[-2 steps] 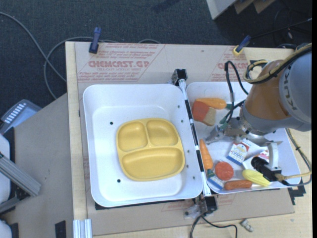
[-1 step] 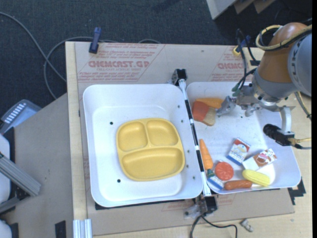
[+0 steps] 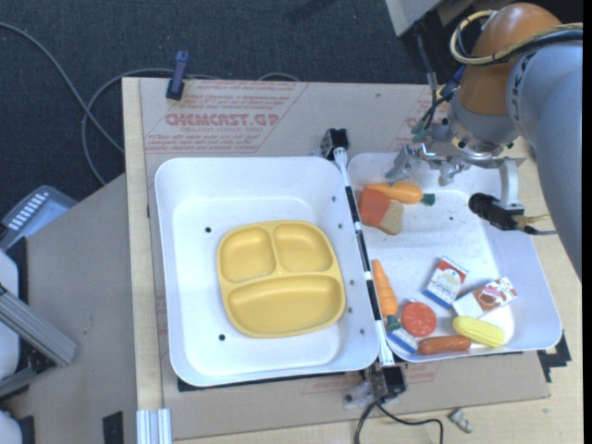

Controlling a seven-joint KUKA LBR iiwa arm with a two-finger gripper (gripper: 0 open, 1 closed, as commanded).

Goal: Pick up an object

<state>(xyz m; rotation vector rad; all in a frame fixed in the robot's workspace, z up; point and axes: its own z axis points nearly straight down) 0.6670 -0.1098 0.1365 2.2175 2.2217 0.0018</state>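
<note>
Nearest the camera, along the front edge of the right bin [image 3: 546,326], a red sausage [image 3: 444,345], a yellow corn cob [image 3: 479,331] and a red tomato slice [image 3: 419,319] are being seen lying close together, with two small cartons [image 3: 447,281] just behind them. A carrot [image 3: 384,288] is lying along the divider. In the left bin [image 3: 176,248] a yellow divided tray [image 3: 279,277] is resting. Farther back, an orange and tan toy food piece [image 3: 381,207] is lying at the right bin's rear left, just below and to the left of the gripper [image 3: 427,160], which is hovering over the rear rim; no object is being held, and its opening cannot be told.
</note>
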